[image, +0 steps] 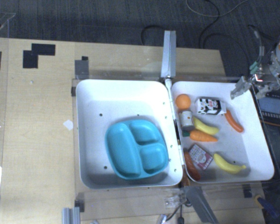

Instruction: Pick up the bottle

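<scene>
The bottle is small, with a pale label and a dark end. It lies in the right bin close to the left wall, just below an orange and above a carrot. The gripper hangs over the bin's far right corner, well to the right of the bottle and apart from it. Nothing shows between its tips.
A milk carton, two bananas, a red sausage and a red packet share the right bin. The left bin holds a blue divided plate. A metal post rises between the bins at the back.
</scene>
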Controlling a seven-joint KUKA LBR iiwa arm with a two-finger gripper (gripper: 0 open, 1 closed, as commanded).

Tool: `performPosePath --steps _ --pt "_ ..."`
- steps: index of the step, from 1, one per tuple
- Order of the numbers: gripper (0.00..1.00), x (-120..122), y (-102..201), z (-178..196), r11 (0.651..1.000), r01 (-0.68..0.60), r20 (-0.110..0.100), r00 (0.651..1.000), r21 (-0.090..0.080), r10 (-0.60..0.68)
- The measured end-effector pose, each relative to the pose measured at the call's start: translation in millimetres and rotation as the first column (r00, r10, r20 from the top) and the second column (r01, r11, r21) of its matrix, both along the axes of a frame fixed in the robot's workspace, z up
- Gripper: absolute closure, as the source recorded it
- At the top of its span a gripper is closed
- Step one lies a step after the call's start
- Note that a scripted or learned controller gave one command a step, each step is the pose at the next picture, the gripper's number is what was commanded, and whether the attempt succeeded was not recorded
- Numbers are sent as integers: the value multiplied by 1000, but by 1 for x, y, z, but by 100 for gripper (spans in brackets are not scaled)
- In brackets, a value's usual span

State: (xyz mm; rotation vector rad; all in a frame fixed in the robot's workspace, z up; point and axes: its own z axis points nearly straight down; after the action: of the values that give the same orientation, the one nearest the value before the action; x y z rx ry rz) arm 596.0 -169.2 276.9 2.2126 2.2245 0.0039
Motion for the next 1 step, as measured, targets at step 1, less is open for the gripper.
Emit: performPosePath --steps 1 --pt "0 18 35 -176 978 211 -3 978 1 -211"
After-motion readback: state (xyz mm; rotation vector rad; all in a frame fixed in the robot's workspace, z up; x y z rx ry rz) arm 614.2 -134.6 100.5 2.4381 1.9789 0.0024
